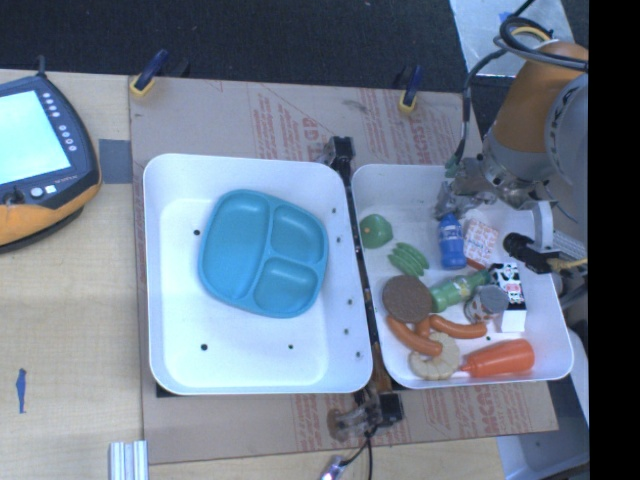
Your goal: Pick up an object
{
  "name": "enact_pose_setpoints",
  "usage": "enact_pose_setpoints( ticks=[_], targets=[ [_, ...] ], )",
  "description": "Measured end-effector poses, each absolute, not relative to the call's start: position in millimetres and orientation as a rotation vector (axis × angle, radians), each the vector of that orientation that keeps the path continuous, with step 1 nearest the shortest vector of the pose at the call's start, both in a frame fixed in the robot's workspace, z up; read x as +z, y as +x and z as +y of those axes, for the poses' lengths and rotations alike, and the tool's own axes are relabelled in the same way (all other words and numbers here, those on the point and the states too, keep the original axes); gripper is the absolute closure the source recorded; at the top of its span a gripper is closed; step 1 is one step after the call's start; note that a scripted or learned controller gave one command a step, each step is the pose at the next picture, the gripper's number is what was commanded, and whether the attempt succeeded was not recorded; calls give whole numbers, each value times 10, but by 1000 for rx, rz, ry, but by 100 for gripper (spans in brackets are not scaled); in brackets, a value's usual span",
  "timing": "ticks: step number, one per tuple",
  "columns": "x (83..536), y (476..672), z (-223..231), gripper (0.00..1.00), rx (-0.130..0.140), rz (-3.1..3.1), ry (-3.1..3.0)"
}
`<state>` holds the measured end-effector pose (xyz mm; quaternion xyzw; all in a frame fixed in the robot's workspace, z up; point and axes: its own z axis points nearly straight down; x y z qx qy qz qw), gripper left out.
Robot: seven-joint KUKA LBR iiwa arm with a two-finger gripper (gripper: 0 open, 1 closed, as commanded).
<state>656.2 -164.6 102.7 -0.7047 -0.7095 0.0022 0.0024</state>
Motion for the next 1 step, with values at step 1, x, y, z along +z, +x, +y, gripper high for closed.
enact_pose_setpoints(
  ticks=[1],
  targets=[
    [1026, 6561, -1648, 0, 8, -2226, -2210]
  ],
)
